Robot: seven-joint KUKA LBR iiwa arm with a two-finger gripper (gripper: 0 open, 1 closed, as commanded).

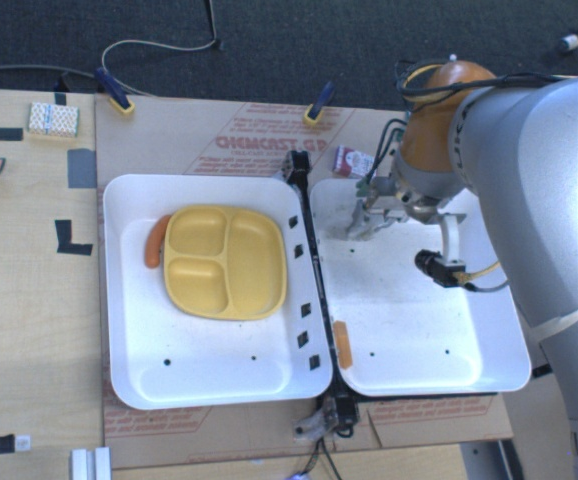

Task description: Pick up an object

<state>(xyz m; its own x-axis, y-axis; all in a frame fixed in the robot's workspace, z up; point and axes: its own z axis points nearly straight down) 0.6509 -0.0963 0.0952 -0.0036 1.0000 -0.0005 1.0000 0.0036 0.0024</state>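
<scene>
the gripper hangs over the right bin's far left corner, fingers slightly parted and holding nothing; an orange carrot lies against that bin's left edge.

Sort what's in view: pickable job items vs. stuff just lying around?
Job:
- yellow divided plastic plate, left white bin
- orange sausage-shaped toy beside the plate
- small orange carrot-shaped piece, right white bin
- hand over right bin

Lying about:
- blue-yellow clamps
- patterned sponge block
- black cable
</scene>
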